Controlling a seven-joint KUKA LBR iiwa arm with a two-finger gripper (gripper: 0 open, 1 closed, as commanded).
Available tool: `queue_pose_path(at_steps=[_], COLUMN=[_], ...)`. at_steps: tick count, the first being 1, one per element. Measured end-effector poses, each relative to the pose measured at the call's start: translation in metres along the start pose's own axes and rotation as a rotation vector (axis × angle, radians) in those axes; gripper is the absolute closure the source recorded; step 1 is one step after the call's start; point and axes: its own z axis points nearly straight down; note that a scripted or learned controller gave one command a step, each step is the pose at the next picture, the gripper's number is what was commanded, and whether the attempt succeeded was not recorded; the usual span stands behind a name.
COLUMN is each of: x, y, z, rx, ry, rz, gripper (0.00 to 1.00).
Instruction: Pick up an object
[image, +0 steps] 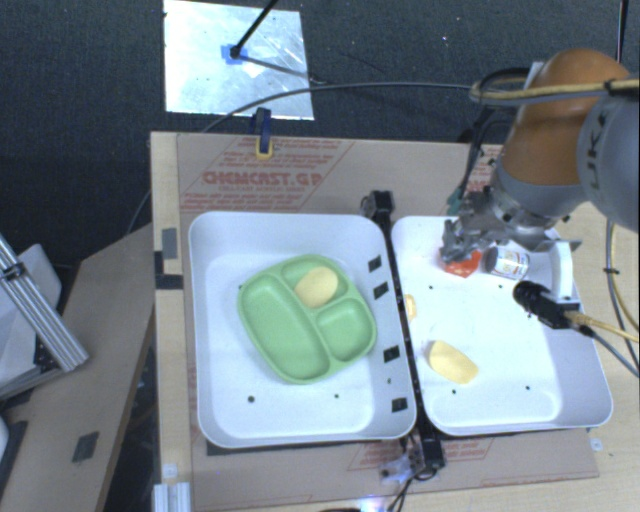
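Bins: two white ones, side by side. Left bin (215, 400) holds one green divided tray (290, 330) with a yellow item (318, 287) in its far compartment. Right bin (520, 400) holds one yellow piece (452, 362) near its front, one small jar (507, 263) and one red object (461, 266) at the far side. Gripper (466, 243) sits over the red object; its grip cannot be made out.

Gripper (466, 243) fingertips are lost against the orange-red object (462, 265) under them; can't tell if it's gripped or merely touched, nor what it is, as the top is covered. Small jar (507, 263) beside it is too blurry to read its label. Arm (570, 130) is cut off at the right and top edges. Metal frame (35, 310) is cut by the left edge.
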Motion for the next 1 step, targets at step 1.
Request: queue_pose_path(at_steps=[1], x=[0.0600], y=[0.0114], z=[0.0124], rx=[0.002], ry=[0.000], rz=[-0.001], gripper=[1.00])
